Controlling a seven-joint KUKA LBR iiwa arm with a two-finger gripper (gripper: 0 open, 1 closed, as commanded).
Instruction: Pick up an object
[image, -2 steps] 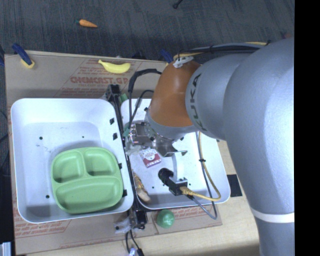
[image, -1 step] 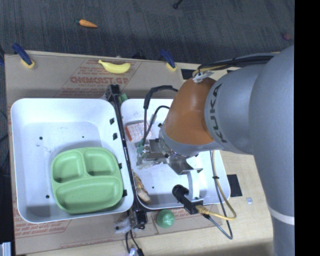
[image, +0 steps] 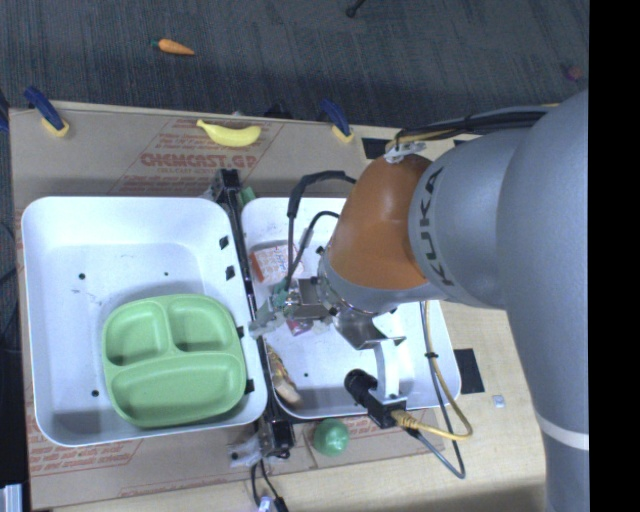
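Note:
My gripper (image: 285, 305) is low over the left part of the right bin (image: 440, 375), close to the divider between the two bins. The grey arm with its orange band (image: 375, 235) covers most of that bin. Beside the gripper lie a white and orange packet (image: 268, 262) towards the back and a small tan piece (image: 282, 380) towards the front. Some small pinkish and green items sit right at the gripper, too cluttered to make out. The view does not reveal whether anything is held.
A green divided plate (image: 175, 360) fills the front of the left bin (image: 60, 250). A green ball (image: 330, 436) rests on the bench in front of the right bin. A yellow banana (image: 230, 131) lies on the cardboard behind the bins.

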